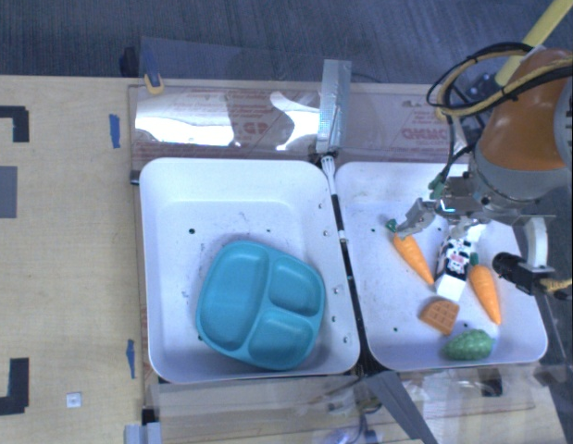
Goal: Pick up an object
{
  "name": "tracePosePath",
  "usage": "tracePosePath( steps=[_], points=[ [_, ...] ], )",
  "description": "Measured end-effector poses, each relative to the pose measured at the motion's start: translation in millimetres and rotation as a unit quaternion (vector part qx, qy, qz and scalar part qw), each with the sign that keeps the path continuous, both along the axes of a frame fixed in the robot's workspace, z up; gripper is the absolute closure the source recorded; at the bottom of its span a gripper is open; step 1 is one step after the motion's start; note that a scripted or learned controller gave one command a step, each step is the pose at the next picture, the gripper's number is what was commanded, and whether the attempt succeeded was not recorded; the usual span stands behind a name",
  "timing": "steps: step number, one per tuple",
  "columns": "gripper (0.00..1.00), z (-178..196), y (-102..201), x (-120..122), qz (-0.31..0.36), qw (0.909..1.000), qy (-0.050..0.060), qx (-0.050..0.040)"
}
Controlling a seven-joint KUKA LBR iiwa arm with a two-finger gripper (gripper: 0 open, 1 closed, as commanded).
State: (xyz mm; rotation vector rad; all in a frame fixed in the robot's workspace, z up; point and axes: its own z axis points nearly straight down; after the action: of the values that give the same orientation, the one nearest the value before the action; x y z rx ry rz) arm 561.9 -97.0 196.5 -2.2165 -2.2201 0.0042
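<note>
The gripper (432, 213) hangs over the far part of the right bin (383, 336), its fingers spread open and holding nothing, just above the leafy end of a carrot (413, 256). Crowded to the carrot's right lie a black-and-white toy (457, 258), a second carrot (486, 292), a waffle piece (440, 316) and a green lump (468, 345). A teal divided plate (260, 303) sits in the left bin (166, 192).
</note>
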Motion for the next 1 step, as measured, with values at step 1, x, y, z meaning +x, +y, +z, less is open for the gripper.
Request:
tracePosePath(
  steps=[1],
  points=[
    [0.0,44.8,26.2,-6.5,-0.176,0.9843,-0.001,-0.0015]
  ],
)
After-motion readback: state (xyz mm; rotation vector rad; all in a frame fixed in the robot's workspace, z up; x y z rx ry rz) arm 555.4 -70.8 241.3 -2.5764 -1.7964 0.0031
